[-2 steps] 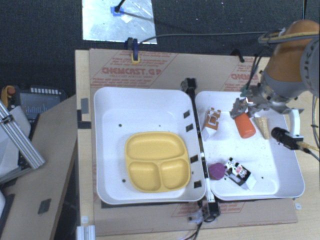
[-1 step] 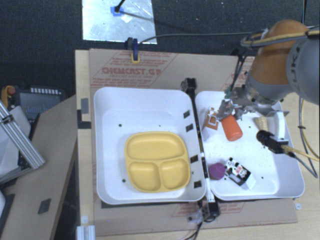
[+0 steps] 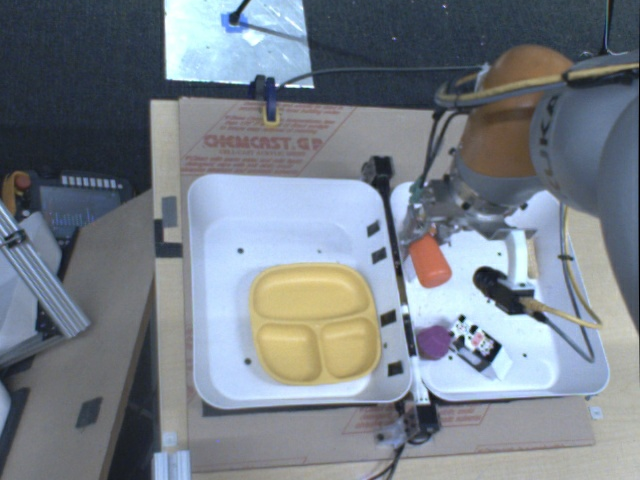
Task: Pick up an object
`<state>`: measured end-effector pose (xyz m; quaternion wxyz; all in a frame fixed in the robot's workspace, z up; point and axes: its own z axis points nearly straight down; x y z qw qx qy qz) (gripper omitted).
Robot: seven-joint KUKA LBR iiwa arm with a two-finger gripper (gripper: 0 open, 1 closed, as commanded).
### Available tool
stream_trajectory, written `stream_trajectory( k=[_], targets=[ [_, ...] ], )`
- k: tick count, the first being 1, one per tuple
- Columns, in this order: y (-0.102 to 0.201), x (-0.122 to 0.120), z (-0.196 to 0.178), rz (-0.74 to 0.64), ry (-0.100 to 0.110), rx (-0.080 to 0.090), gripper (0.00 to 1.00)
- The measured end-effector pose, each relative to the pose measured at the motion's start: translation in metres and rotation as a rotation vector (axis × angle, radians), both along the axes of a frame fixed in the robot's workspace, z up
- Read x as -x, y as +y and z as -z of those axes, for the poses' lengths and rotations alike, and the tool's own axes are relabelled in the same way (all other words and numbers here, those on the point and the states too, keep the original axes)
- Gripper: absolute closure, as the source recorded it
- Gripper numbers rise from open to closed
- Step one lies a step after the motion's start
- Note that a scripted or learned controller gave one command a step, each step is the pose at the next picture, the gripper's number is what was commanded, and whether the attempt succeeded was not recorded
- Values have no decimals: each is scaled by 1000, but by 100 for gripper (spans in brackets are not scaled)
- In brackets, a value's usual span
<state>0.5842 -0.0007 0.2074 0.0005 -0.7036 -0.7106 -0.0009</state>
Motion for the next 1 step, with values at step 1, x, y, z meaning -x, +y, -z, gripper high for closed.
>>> stream_trajectory(
  k=[1],
  targets=[
    [47, 15, -4, 0, 1, 0, 100]
  ],
)
